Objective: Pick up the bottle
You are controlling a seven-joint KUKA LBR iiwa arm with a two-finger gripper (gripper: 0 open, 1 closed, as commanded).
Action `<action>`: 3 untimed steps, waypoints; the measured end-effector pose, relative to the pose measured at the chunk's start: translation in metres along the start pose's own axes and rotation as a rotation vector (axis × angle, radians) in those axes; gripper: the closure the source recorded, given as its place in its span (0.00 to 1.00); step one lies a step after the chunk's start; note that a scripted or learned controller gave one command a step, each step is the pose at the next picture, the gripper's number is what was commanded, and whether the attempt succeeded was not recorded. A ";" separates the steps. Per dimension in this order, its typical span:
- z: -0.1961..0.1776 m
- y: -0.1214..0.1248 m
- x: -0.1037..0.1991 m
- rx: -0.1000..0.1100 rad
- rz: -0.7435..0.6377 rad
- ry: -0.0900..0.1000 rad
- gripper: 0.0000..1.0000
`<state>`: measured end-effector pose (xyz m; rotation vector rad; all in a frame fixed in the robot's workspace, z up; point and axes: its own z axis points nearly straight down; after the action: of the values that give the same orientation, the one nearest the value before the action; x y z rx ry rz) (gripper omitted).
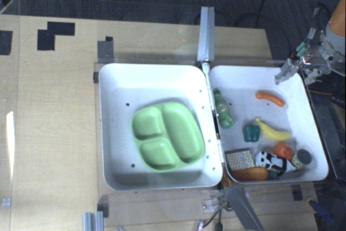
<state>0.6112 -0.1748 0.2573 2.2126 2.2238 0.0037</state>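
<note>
My gripper (285, 74) hangs over the right bin's (320, 140) far-right corner, whether spread or pressed together I can't tell | green bottle (222, 110) lies against the left wall | probably light, stiff, slippery plastic | I'd pinch mid-body across its width.

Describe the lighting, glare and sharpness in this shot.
Camera view: even overhead light; soft shadow along the left bin inner wall beside the green tray; the right bin floor is bright, nearly washed out; the bottle and gripper look slightly soft.
</note>
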 end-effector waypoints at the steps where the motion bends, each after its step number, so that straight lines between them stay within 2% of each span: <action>1: 0.083 -0.045 0.078 0.003 0.440 0.002 0.00; 2: 0.083 -0.045 0.078 0.003 0.440 0.002 0.00; 3: 0.167 -0.118 0.093 -0.007 0.507 0.004 0.00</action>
<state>0.4937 -0.0830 0.0891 2.6993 1.5969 0.0175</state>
